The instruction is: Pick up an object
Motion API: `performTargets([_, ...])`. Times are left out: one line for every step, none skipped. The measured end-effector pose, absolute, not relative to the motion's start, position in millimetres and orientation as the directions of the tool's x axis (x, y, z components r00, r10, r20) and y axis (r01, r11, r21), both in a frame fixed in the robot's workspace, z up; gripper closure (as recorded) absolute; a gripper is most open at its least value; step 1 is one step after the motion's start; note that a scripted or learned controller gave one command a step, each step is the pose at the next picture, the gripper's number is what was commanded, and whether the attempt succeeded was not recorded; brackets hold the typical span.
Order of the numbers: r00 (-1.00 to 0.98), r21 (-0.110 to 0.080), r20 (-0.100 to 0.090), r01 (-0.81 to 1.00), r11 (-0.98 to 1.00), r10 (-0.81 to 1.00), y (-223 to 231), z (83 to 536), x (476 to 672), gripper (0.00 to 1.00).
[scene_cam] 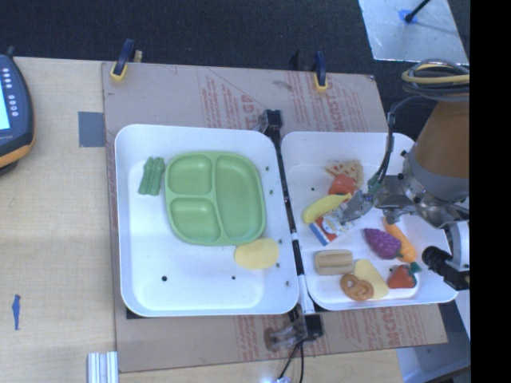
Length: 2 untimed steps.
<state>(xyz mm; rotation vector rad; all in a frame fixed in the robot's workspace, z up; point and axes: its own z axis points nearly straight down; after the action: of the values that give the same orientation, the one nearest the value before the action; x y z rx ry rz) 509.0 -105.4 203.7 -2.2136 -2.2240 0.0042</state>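
Left bin (136, 278): green divided plate (215, 196) at centre; green bean pod (151, 175) just beside its left edge; pale yellow lump (256, 254) touching the plate's lower right corner.

Right bin (303, 146): yellow banana (322, 207) near the left wall; red item (342, 184) and tan waffle piece (345, 168) above it; small printed carton (334, 226) just below the banana; purple grapes (382, 242) centre right, orange carrot (403, 244) just beside them; tan block (333, 261) lower left; pretzel (356, 286) and yellow wedge (372, 276) at the lower edge; strawberry (402, 277) lower right.

Claw (357, 204): over the right bin, at the banana's right end, just above the carton. Opening not discernible; possibly touching the banana, contact unclear. Nothing visibly held.

Arm (443, 146): entering from the right, orange band above the wrist.

Table (56, 238): wood-toned, cardboard sheet (231, 94) under both bins.
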Motion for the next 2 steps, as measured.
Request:
performTargets([-0.007, 0.004, -0.002, 1.0, 0.007, 1.0, -133.1, 184.6, 609.6, 0.0])
performTargets([-0.009, 0.001, -0.005, 1.0, 0.009, 1.0, -121.3, 89.5, 632.8, 0.0])
